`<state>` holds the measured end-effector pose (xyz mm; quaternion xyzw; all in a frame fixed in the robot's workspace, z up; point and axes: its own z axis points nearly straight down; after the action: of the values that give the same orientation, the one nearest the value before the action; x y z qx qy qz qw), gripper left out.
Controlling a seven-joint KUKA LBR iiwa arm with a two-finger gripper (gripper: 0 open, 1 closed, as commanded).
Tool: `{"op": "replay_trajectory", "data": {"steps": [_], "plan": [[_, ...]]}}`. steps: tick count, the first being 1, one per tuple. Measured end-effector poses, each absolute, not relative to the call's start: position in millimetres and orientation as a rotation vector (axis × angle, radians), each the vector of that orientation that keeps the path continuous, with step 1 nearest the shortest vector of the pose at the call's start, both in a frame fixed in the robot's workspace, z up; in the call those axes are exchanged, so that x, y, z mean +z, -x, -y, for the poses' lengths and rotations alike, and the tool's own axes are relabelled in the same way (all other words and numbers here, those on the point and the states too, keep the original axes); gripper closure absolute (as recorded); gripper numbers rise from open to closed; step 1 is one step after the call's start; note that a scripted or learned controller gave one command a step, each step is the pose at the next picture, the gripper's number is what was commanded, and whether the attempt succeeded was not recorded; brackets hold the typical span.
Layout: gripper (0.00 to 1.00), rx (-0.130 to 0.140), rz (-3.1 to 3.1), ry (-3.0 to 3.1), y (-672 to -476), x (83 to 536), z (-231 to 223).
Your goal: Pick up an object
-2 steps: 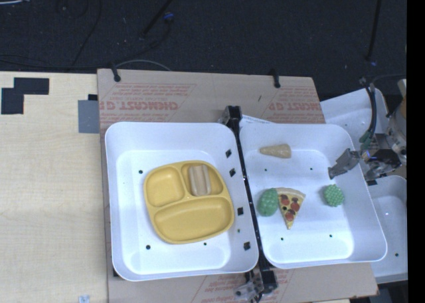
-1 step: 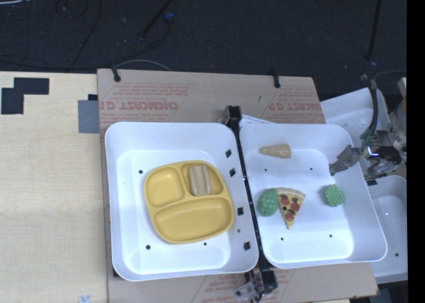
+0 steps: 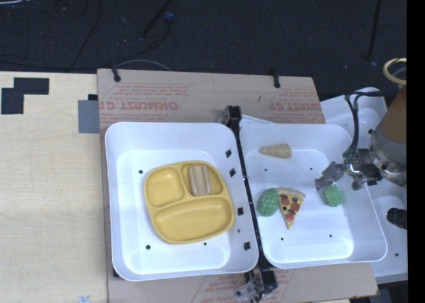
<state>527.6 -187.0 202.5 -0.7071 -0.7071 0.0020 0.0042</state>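
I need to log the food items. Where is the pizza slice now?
The pizza slice lies in the right bin, near its middle, directly right of a green broccoli-like piece and left of a smaller green piece.

Cardboard sheet [image 3: 199,96] with reversed red print under both bins; pale wood counter [image 3: 46,195] at left carrying black shapes [image 3: 23,92] and a grey square [image 3: 87,115]; dark floor [image 3: 232,16] with cables far.
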Motion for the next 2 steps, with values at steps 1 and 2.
{"op": "replay_trajectory", "data": {"steps": [1,2], "plan": [[0.0,0.005,2.215,2.216,-521.7,157.4,183.3],[0.0,0.005,2.216,2.217,-520.2,112.0,188.4]]}}
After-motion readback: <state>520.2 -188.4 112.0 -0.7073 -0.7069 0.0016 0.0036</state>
